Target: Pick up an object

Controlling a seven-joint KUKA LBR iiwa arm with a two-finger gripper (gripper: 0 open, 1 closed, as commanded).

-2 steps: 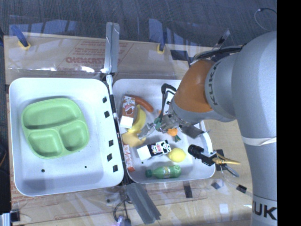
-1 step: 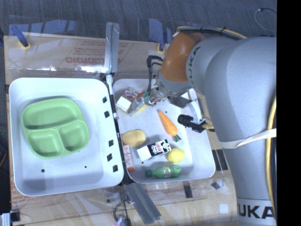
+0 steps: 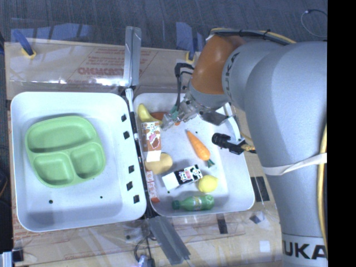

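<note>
The right bin (image 3: 236, 196) holds several items. A carrot (image 3: 197, 143) lies in its middle, a yellow banana-like piece (image 3: 143, 113) at the back left, and a small printed carton (image 3: 151, 136) along the left wall. A tan potato (image 3: 159, 162), a black-and-white carton (image 3: 182, 176), a lemon (image 3: 207, 184) and a green bottle (image 3: 193, 203) sit toward the front. My gripper (image 3: 176, 117) is low at the back of this bin, just right of the yellow piece and over a reddish item (image 3: 158, 115). The arm's bulk hides the bin's right rear.
The left bin (image 3: 33, 207) contains a green divided plate (image 3: 65, 149). A black fitting (image 3: 222, 141) on the arm hangs over the right bin beside the carrot. The grey arm covers the frame's right side.
</note>
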